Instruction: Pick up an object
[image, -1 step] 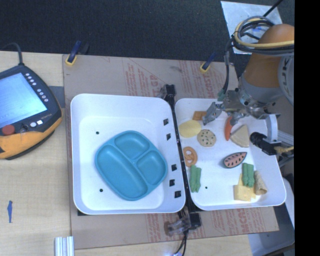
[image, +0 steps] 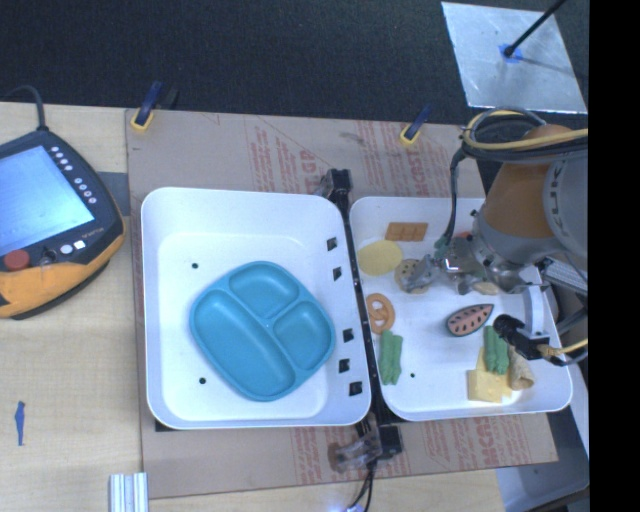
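Gripper (image: 428, 272) sits low in the right bin (image: 440, 400), jaw state impossible to tell, beside the yellow disc (image: 380, 257) and pretzel (image: 380, 311). Cardboard lettering underneath is unreadable.

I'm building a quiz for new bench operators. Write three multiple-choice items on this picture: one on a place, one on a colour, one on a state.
1. Where does the divided plate lie?
A. In the left bin
B. In the right bin
C. On the cardboard outside the bins

2. What colour is that plate?
A. Red
B. Blue
C. White

3. How does the plate stand with regard to the toy food?
A. Piled with toy food
B. Bare, with the toy food in the other bin
C. Flipped upside down over the toy food

Key:
1. A, it sits inside the left bin, away from the arm.
2. B, it is light blue against the white bin floor.
3. B, its three compartments face up with nothing in them, while the pretzel, cracker and other pieces lie in the right bin.
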